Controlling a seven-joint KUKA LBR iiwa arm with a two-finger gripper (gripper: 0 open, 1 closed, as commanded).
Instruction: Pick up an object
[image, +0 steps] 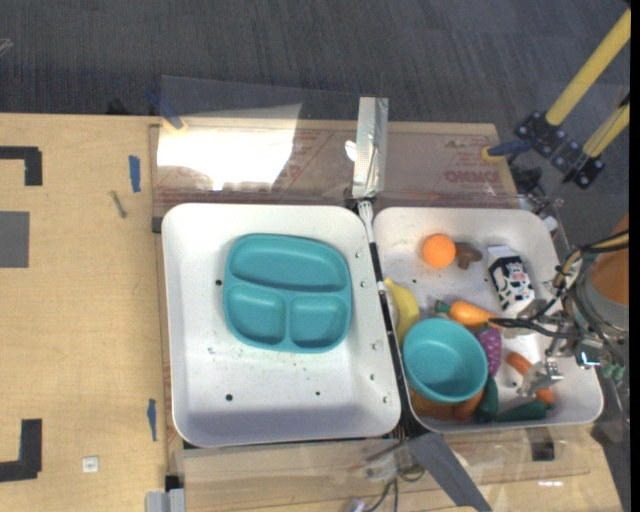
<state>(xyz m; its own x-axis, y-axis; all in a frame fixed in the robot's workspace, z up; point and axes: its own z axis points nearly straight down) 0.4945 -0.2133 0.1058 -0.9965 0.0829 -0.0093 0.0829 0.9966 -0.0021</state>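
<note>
Toys lie left of my hand (545, 378), in the right bin (400, 222).
Hand low at the bin's right end; its grip I cannot tell. Nearest: carrot (468, 313) and bowl (445, 360), leftward.

Red printing is seen on the cardboard panel (455, 165) lying behind the right bin (545, 232); the characters are turned upside down relative to the camera and are too small to be read with certainty. A black-and-white printed pattern is carried by a small carton-shaped object (509, 281) in the right bin, but no legible word or number is resolved on it. A small square marker (90, 463) is fixed to the bench surface (80, 330) near the lower left corner; its content cannot be read.
</note>
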